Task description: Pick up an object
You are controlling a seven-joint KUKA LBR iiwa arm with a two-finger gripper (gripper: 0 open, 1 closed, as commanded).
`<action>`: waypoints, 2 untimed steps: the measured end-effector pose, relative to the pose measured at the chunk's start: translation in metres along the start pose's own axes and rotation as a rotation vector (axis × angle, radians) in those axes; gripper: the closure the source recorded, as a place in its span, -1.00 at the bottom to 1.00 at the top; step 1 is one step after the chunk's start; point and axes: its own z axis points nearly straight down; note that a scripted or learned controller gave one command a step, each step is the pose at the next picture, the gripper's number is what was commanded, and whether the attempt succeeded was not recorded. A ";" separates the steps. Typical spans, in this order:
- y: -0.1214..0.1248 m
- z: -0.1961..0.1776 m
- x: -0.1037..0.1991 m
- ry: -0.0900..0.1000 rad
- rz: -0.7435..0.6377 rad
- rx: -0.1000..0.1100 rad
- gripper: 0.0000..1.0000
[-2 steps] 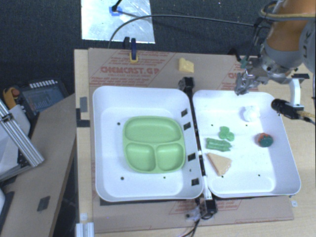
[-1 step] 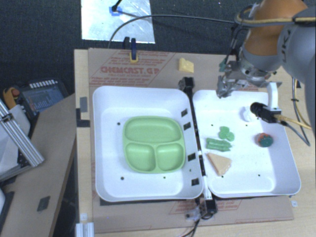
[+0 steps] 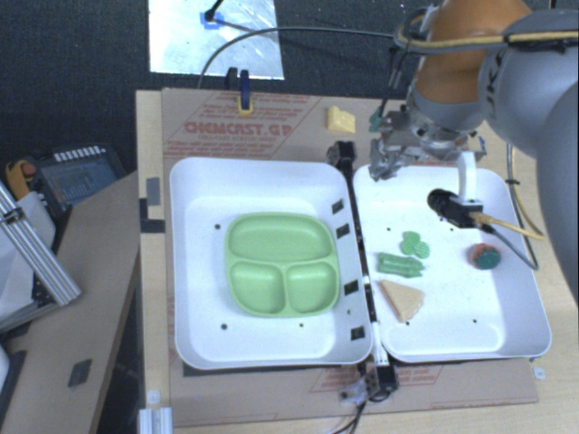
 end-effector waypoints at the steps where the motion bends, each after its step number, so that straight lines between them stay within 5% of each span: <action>1: -0.003 0.005 0.065 0.001 -0.001 0.000 1.00; 2: -0.002 0.011 0.109 0.000 0.001 0.000 1.00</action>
